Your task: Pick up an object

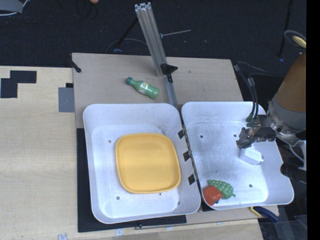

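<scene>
A red and green toy vegetable (217,191) lies near the front edge of the right bin (220,119). A small white block (251,157) rests on the right bin's floor toward its right side. My gripper (246,139) hangs low over the right bin, just above and left of the white block. Nothing shows between its dark fingers. A yellow square plate (147,162) lies flat in the left bin (100,134).
A green bottle (143,87) lies on its side on the bench behind the left bin. A metal post (154,34) slants up from between the bins' back edges. Black clips (186,155) line the ridge where the bins meet.
</scene>
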`<state>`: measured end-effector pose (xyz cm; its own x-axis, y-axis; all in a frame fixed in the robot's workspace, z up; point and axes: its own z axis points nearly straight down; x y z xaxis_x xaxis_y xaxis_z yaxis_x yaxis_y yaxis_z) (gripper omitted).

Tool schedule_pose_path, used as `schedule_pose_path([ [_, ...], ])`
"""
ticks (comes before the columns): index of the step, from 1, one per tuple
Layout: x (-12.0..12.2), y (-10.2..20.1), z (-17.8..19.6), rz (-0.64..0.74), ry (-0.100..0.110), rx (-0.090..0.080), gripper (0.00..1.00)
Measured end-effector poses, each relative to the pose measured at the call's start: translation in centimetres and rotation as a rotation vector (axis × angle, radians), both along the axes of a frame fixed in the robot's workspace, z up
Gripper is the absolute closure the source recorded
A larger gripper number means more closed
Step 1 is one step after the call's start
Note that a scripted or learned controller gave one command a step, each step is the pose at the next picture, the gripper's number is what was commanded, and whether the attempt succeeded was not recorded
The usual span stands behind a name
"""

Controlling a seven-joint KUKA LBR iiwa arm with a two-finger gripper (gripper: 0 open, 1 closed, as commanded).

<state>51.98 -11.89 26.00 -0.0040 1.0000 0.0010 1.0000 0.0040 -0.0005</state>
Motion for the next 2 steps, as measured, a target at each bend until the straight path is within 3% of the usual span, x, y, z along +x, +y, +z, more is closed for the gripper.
schedule_pose_path([
  [2,0.2,11.1,-0.3,0.000,0.001,0.000,1.00],
])
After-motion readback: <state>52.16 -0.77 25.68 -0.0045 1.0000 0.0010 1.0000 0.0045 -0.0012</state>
